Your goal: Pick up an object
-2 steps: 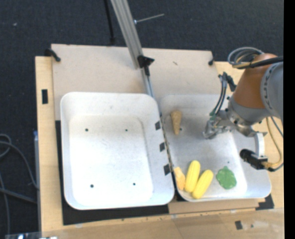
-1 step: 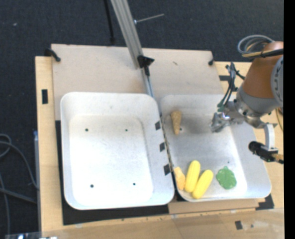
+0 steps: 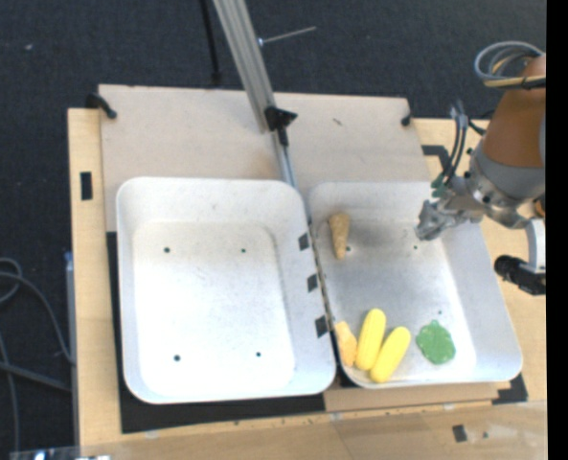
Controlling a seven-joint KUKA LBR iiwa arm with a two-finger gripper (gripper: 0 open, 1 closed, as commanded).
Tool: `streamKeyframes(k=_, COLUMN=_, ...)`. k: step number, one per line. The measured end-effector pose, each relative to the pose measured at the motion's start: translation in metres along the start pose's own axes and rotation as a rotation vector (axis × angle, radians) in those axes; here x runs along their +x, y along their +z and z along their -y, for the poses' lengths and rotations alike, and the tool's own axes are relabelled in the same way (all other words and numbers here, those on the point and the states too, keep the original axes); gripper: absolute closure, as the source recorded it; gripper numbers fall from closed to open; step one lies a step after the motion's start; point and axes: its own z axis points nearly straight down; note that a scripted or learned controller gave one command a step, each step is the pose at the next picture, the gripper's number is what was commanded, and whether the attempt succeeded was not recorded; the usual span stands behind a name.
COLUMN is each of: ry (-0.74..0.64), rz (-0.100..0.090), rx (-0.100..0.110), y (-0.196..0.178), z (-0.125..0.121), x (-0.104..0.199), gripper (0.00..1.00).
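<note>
Objects lie in the right bin (image 3: 475, 286): a tan piece (image 3: 339, 234) close to its left wall near the far corner, and two yellow pieces (image 3: 380, 342) with a green lump (image 3: 436, 342) crowding the near rim. The gripper (image 3: 429, 224) hangs by the far right corner over bare floor; I cannot tell its spread. The left bin (image 3: 130, 286) offers open room.

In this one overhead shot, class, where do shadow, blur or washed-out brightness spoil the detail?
Camera view: soft all over; the white bins glare pale, a grey shadow smudges the right bin floor beside the tan object, and the claw is a blurred grey shape near the right bin's far corner.
</note>
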Motion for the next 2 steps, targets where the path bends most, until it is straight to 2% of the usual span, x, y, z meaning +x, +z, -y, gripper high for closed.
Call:
streamKeyframes(k=1, ry=-0.001, rz=0.001, rx=0.0, y=-0.046, z=-0.005, x=-0.007, gripper=1.0)
streamKeyframes(k=2, ry=-0.004, rz=-0.001, rx=0.003, y=-0.063, z=-0.006, x=-0.008, gripper=1.0)
